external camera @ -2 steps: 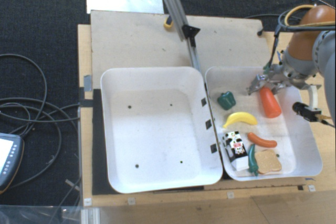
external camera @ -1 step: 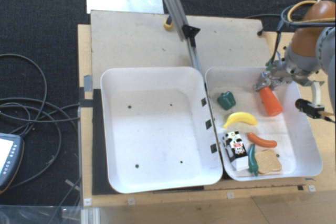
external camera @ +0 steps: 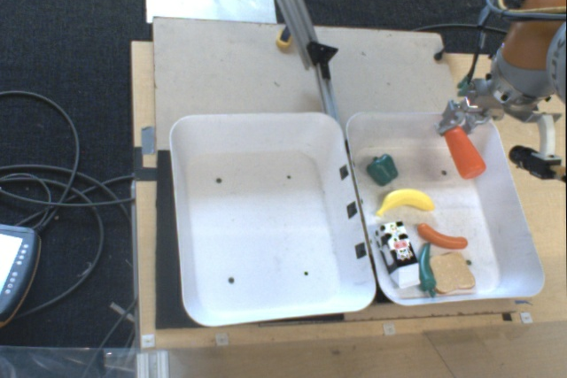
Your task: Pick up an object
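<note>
Camera view: my claw (external camera: 458,121) pinches one orange carrot (external camera: 464,152) above the right bin (external camera: 518,217). Inside that bin lie one green pepper (external camera: 382,169), one banana (external camera: 407,202), one sausage (external camera: 442,236), one toast slice (external camera: 454,274), one cow-print carton (external camera: 398,248).

Orange carrot-like cone (external camera: 464,152), tilted, top end between the hand's (external camera: 457,121) fingers, hanging over the right bin's (external camera: 523,230) far end, tip pointing down-right.

No legible text or labels
</note>
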Available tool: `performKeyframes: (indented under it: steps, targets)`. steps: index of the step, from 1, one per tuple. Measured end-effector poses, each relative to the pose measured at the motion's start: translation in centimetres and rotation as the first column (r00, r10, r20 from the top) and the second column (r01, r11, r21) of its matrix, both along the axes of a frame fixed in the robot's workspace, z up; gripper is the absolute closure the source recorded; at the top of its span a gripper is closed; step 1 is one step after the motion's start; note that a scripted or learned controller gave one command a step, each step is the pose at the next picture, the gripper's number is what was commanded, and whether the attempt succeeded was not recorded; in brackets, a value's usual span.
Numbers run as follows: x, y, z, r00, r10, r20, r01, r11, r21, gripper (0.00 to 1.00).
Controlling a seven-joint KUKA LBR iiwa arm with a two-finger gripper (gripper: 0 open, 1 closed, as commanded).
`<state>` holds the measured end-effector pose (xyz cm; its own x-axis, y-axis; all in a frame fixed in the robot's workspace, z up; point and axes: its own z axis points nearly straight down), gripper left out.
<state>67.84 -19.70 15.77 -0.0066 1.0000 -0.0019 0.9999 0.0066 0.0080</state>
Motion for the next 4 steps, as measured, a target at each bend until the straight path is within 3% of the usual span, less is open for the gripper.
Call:
performKeyframes:
  steps: [2, 4]
  targets:
    - [0.8, 0.7, 12.5, 1.0, 0.0, 0.002, 0.0, 1.0, -0.001, 1.0]
    - [-2.8, 10.8, 12.2, 1.0, 0.003, -0.007, -0.003, 1.0, 0.004, 1.0]
